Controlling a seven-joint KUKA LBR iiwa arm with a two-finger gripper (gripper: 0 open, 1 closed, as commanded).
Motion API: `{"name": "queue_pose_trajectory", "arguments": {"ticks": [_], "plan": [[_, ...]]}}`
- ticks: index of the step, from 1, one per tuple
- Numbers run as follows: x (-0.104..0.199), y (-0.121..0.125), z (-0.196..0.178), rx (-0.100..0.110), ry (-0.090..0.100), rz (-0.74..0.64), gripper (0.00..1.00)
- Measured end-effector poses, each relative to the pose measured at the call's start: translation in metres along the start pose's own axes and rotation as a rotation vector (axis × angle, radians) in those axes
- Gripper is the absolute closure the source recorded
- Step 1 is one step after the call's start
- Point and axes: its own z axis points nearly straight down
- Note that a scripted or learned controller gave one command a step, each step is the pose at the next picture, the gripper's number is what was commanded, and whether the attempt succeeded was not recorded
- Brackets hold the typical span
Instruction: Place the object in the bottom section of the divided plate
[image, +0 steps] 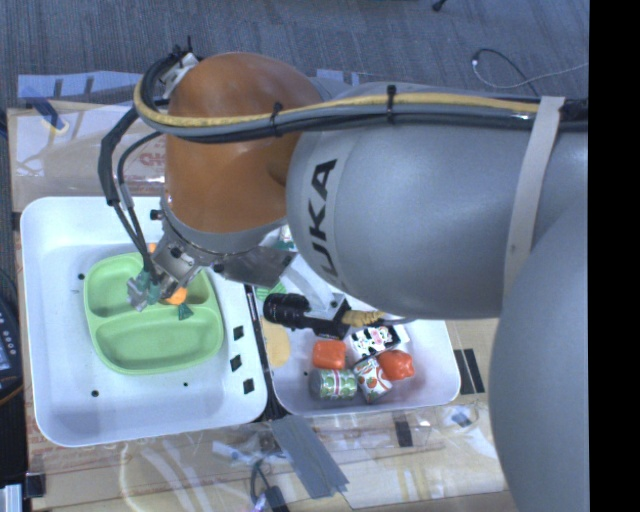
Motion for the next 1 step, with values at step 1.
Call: {"name": "queue_pose_trajectory", "arguments": {"ticks": [1], "plan": [[0.0004,0.0001,0.0001,0.0,0.0,-0.001,0.0]]}}
